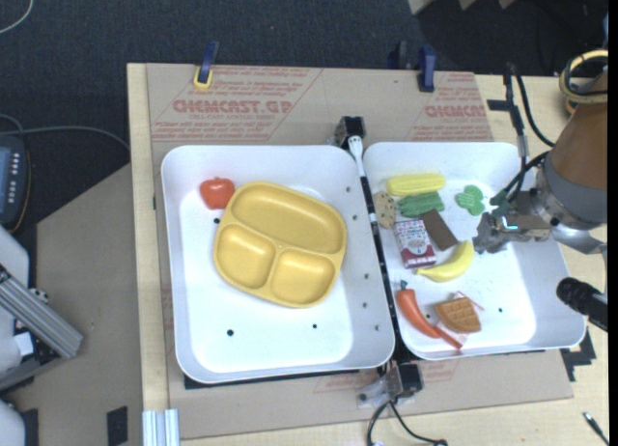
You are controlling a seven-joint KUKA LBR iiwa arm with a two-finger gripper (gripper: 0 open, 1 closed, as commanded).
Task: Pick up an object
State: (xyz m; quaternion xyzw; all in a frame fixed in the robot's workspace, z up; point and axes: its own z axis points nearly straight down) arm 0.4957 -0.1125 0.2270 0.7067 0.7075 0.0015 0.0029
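Two shallow white bins sit side by side on the tabletop (290,97). The left bin (193,270) holds a yellow divided plate (280,243) and a red toy tomato (217,191). The right bin (541,309) holds the pickable toys: a corn cob (415,184), a green pickle-like piece (421,206), a small green leafy piece (470,199), a red-and-white packet (413,241), a brown bar (440,230), a banana (452,264), a red chili pepper (417,313) and a waffle (459,315).

The claw (494,230) is seen low over the right bin, just beside the banana's upper tip and near the leafy piece; whether it is apart or together cannot be told, and nothing is seen between its tips.

The banana is judged the nearest target. A good grasp is best made across its narrow width, near mid-length, where the curve is least likely to slip out. The descent should be kept clear of the brown bar and packet, which lie just beside the banana, so that only one object is taken. Contact with the bin floor should be met gently, and the lift made straight up before any sideways travel.
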